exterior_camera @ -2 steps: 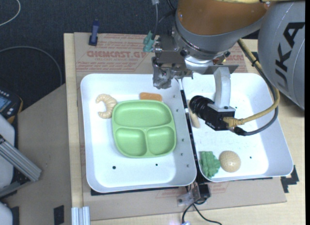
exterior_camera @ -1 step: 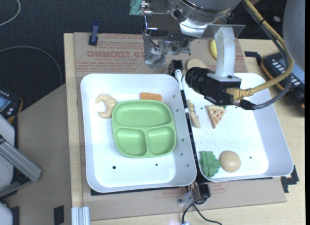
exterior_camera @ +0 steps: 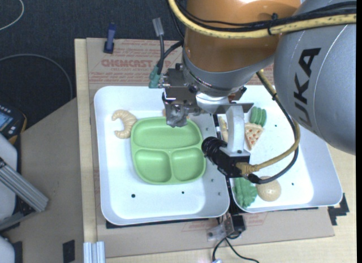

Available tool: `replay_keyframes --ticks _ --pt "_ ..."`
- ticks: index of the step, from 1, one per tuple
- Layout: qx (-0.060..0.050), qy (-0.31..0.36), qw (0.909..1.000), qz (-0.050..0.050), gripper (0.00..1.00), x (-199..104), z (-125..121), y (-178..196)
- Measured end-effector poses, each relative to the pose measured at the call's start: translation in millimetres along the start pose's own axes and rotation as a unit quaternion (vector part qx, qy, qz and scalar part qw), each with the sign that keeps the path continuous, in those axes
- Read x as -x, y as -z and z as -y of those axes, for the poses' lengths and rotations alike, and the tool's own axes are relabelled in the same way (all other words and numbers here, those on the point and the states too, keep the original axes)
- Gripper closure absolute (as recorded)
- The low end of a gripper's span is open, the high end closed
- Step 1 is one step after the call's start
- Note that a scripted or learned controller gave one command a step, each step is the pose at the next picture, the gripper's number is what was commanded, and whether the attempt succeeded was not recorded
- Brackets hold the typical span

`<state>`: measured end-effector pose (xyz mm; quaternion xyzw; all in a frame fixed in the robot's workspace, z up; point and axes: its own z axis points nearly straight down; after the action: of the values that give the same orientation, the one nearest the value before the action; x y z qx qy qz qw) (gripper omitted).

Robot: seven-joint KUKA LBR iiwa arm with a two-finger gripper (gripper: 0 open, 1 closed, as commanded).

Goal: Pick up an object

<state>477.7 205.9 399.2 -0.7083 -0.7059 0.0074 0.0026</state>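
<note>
Stage: while the gripper (exterior_camera: 177, 115) hangs low over the far rim of the green divided tray (exterior_camera: 168, 150), nothing is seen lifted, so by my reading the pick is not yet made.
Tool state: cannot tell; the wrist hides how the tool stands, and nothing shows caught in it.
Nearest candidate: the green divided tray lies flat in the middle of the left bin (exterior_camera: 116, 199), its far edge right under the tool.
Other candidates, left bin: a tan croissant (exterior_camera: 124, 123) rests near the far left corner, just beside the tray.
Other candidates, right bin: in the right bin (exterior_camera: 317, 182), a pizza slice (exterior_camera: 253, 136) and a green ridged piece (exterior_camera: 258, 115) sit toward the far edge; a beige round piece (exterior_camera: 269, 190) and a green leafy piece (exterior_camera: 245, 192) lie at the near left corner.
Done: approach only, as far as I can judge.
Left: closing on a thing, lifting it clear of its bin.
</note>
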Motion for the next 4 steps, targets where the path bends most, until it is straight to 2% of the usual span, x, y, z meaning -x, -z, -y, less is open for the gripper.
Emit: replay_keyframes --ticks 1,2,3,4 --pt "0.003 0.001 1.0000 -0.002 1.00 -11.3 -22.5 -104.9" --pt "0.009 0.001 1.0000 -0.004 1.00 -16.3 -91.5 -148.8" --pt "0.001 -0.001 1.0000 -0.002 1.00 36.4 -17.9 -183.0" --pt "0.003 -0.001 1.0000 -0.002 1.00 79.7 -43.4 -235.3"
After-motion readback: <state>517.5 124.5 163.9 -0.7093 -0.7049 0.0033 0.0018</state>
